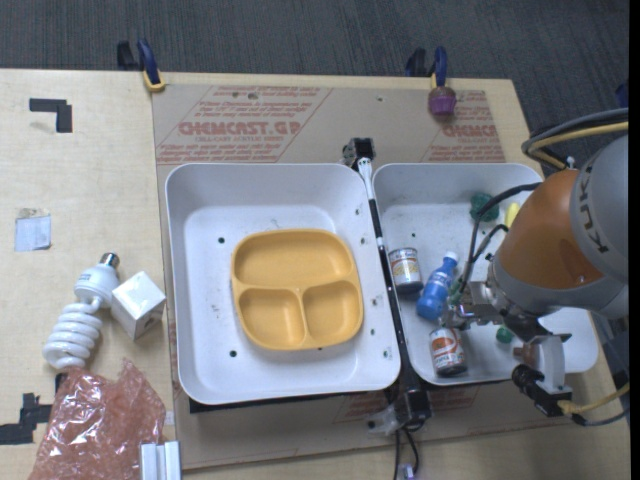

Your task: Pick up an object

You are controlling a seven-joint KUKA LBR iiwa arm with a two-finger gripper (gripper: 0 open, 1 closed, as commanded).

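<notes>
Plastic and probably light, the blue bottle [436,288] lying at nine o'clock in the right bin [420,183] looks stiff but slippery, best pinched across its body; the pincer's [468,313] state cannot be told.

**Bench, board and carpet**

A dark grey carpet [300,13] fills the top of the frame. Below it lies a pale wooden bench [70,198], with a printed brown board [250,123] clamped at its upper edge by blue clamps [150,63]. Lighting is even and soft.
</notes>
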